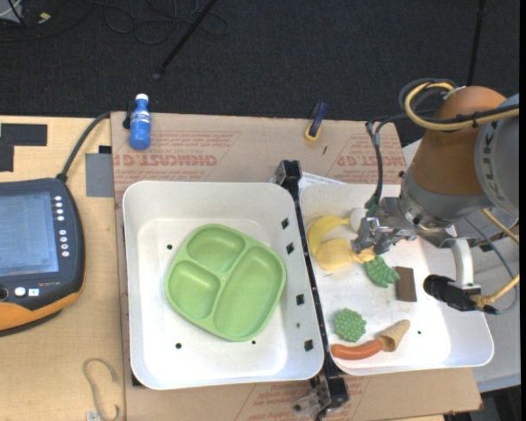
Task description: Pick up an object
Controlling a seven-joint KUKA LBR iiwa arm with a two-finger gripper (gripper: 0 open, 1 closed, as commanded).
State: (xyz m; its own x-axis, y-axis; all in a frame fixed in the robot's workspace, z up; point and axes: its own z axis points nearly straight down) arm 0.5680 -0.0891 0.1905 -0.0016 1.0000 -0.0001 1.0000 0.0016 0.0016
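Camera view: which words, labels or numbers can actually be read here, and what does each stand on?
Red print on the cardboard sheet under the bins: upside down and blurred; the letters cannot be read with confidence.
Red print on the same cardboard at the near edge: too faint to read.
Screen of the handheld pendant: lines of text, too small to read.
Blue bottle: no readable label.

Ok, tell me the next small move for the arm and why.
Probably a short descent onto the yellow toy fruit in the right bin. The gripper sits right at that fruit's edge, with a green leafy toy and a brown block close beside it. Whether anything is gripped cannot be told from this slant, so it should lower carefully rather than lift.
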